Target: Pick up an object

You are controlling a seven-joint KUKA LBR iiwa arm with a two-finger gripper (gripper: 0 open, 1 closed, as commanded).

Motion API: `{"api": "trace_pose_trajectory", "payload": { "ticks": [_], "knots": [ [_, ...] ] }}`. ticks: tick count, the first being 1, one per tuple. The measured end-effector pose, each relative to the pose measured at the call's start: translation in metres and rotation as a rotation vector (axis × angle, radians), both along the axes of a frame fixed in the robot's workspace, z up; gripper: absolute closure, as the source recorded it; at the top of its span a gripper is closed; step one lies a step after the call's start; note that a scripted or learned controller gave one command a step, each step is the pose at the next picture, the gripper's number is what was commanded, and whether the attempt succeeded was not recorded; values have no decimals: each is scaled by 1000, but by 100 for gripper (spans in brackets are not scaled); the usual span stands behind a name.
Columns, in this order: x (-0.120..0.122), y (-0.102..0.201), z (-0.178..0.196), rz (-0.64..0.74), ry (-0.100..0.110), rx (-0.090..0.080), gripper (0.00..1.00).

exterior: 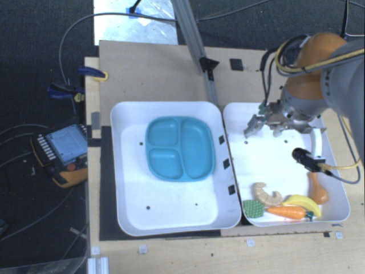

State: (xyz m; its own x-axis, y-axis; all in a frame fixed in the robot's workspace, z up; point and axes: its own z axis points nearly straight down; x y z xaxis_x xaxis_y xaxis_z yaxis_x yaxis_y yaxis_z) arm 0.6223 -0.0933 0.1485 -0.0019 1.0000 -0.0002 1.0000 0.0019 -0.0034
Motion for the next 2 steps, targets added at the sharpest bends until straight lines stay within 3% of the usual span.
{"api": "trace_pose_trajectory", "payload": {
  "ticks": [1, 2],
  "knots": [
    [2, -6, -44, -1, -1, 0, 0],
    [3, -6, -63, -1, -6, -1, 0]
  ]
}}
